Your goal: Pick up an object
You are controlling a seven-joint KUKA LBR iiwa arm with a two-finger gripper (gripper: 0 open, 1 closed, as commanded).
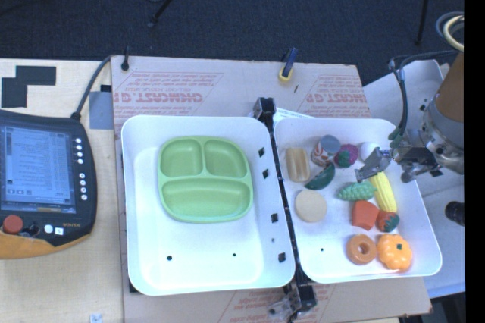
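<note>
Grey two-finger gripper (393,163) hangs with fingers spread, gripping nothing, just above a yellow plastic corn cob (385,191) in the right-hand shallow white bin (424,253).

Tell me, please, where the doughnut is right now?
The doughnut lies near the front edge of the right bin, just left of the small pumpkin and below the red block.

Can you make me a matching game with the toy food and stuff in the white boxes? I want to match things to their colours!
Things:
1. plate
2. pumpkin
3. corn
4. cube

Colours:
A. yellow
B. red
C. light green
D. orange

Pairs: 1-C, 2-D, 3-A, 4-B
</note>
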